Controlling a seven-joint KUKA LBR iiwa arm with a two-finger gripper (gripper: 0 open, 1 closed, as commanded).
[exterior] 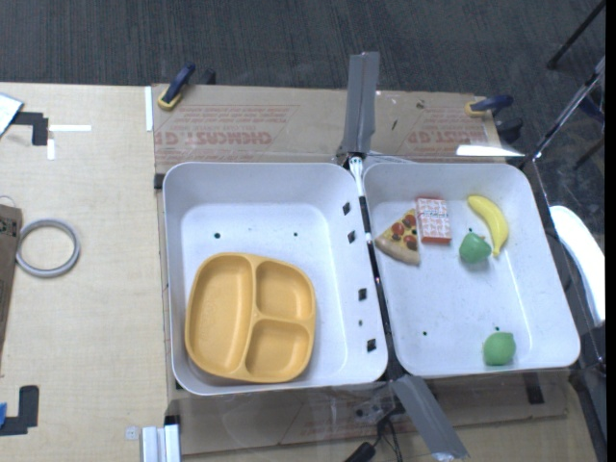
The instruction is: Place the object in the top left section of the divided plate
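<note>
Camera view, looking down on the tabletop (87, 354) at a slant:

- Left bin (269, 210): a shallow white bin that holds the divided plate (217, 316), a yellow-orange plate with rounded corners lying flat in the bin's lower half, near the front wall.
- Plate layout: one long section fills the left side, and two smaller sections sit on the right, one above the other. A raised rib separates each from its neighbours.
- Right bin (452, 296): a second white bin just beside the first. All the loose items lie here, well apart from the plate.
- Pizza slice (401, 239): a toy wedge near the bin's left wall, in the upper half, with its tip pointing left.
- Red box (433, 220): a small red packet just right of the pizza slice, touching it or nearly so.
- Banana (490, 221): a yellow toy banana in the upper right part of the bin, curving down.
- Upper green item (474, 248): a round green piece touching the lower end of the banana. Its kind cannot be told.
- Lower green item (499, 348): a second round green piece, alone near the front right corner.
- Surroundings: a sheet of cardboard (250, 128) lies under the back edge of both bins, held by a blue-and-yellow clamp (176, 86) at its left corner. A grey roll of tape (48, 225) lies flat on the tabletop, well left of the bins.
</note>
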